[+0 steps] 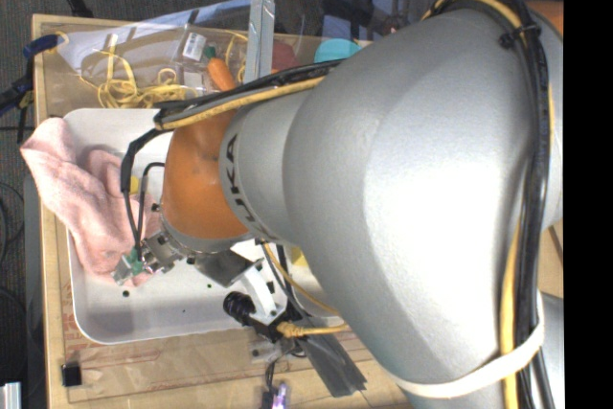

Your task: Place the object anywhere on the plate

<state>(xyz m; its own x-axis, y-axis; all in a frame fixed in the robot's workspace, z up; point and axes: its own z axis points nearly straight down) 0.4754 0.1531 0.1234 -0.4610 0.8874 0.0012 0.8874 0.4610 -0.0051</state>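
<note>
The arm is a thick, smooth, rounded casing in pale grey with a soft sheen. Above the wrist runs an orange band, glossy and barrel-shaped, and dark lettering, partly cut off, runs along the grey edge beside it. A cable bundle, black and yellow, lies along the top of the casing and drops in thin black loops past the band. More black and yellow cable runs down the far side, held by a black tie. Under the band sits a metal flange with a small greenish part, perhaps a circuit board. A white bracket with a black knob hangs below.
</note>
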